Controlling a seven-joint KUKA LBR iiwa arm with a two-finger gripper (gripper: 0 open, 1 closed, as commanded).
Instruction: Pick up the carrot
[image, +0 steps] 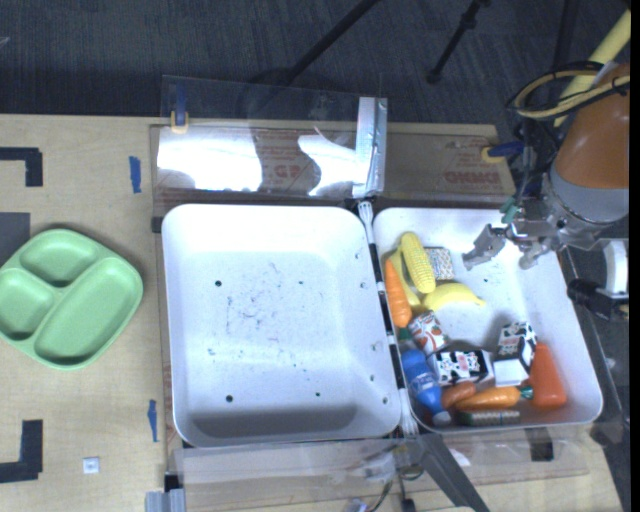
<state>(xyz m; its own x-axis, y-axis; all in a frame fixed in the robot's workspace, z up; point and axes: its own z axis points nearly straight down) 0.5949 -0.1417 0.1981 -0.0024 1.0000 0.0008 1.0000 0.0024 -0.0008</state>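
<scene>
We are early in this one: the grey arm with the orange band (597, 150) reaches in from the right, and its two-finger gripper (508, 248) hangs over the upper part of the right-hand shallow white bin (580, 345) with nothing between its fingers (483, 246), which look spread apart to us. So the pick is all still to do. Now, which carrot? We see several orange pieces: a long slender orange carrot (397, 296) lying along the bin's left wall, just beside the yellow corn cob (417, 262), a stubby orange piece (547, 377) at the lower right corner, and another orange piece (487, 396) lying flat along the bottom edge. We take the long one by the wall as the likeliest target. It sits to the left of the gripper and somewhat lower in the view, with the corn cob and a pale yellow banana-like piece (455, 295) between them. The gripper is apart from it, touching none of the items, so we judge that approach, descent and closing all remain. The left white bin (270, 320) and the green divided plate (70, 297) play no part.
</scene>
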